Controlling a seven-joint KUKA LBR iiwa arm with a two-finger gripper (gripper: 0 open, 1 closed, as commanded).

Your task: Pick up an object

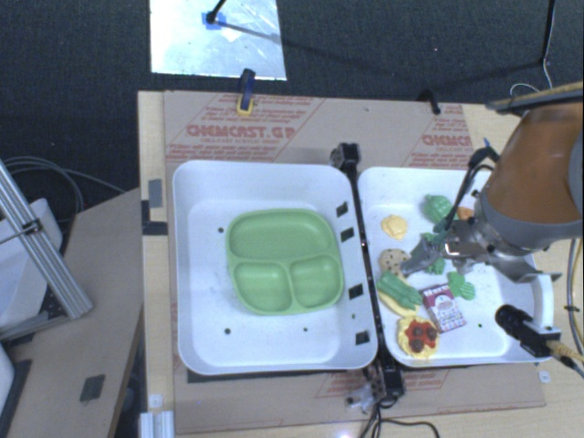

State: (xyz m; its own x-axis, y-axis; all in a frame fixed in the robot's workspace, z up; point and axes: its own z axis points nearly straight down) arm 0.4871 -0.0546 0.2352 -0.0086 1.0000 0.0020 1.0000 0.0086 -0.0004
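My gripper hangs low over the middle of the right bin, among several toy foods. Just left of it lies a brown cookie, and a yellow piece sits above that. A green leafy piece lies behind the gripper. Below it are a green pickle, a red and white carton and a yellow disc with red berries. A small green piece rests to the lower right of the gripper. Nothing is visibly held.
The left bin holds a green divided plate. A black divider with clips runs between the bins. The grey and orange arm covers the right bin's far right side.
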